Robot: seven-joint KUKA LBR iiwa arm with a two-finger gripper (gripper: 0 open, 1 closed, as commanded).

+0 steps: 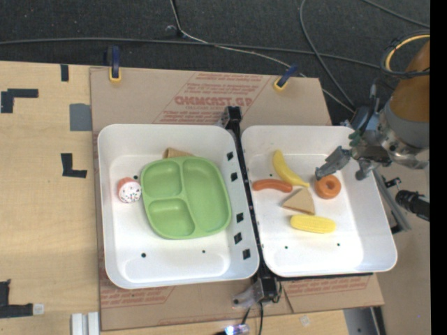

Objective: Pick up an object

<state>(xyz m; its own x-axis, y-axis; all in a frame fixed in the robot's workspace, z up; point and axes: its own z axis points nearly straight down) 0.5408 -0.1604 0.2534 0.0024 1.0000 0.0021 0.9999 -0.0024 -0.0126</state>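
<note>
Gripper (347, 163) spread wide, grasping nothing, hovering over right bin (370, 253) just above donut (327, 186). Best approach, I judge: centre fingers across donut, descend straight, avoid nudging banana (287, 169) and wedge (299, 202). Red print on cardboard (209, 100) too blurred to read surely.

In the left bin (112, 257) a tray (186, 197) lies in the middle, a ball (128, 191) just left of it. In the right bin (363, 253), taking the wedge (300, 202) as centre: banana (287, 168) behind, sausage (272, 185) left, corn (312, 223) in front, ring (327, 186) right.
</note>
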